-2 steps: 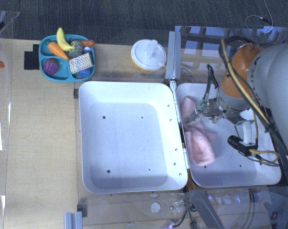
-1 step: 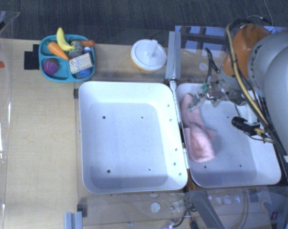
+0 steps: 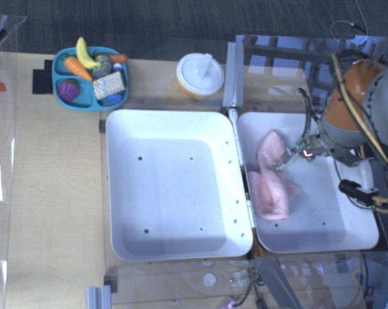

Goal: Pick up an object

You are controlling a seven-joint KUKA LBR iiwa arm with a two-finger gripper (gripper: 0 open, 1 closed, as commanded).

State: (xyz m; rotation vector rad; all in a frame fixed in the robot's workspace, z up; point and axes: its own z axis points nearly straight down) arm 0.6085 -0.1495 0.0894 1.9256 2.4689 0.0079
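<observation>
Nearest us, the left bin (image 3: 171, 179); we see a pink cloth (image 3: 271, 179) in the right bin (image 3: 329, 224), gripper (image 3: 290, 159) at its edge, grip state we cannot tell.

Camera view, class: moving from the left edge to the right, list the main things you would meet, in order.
Blue tray of toy food → white lidded container → left white bin → pink cloth in the right white bin → gripper → orange band of the arm.
</observation>
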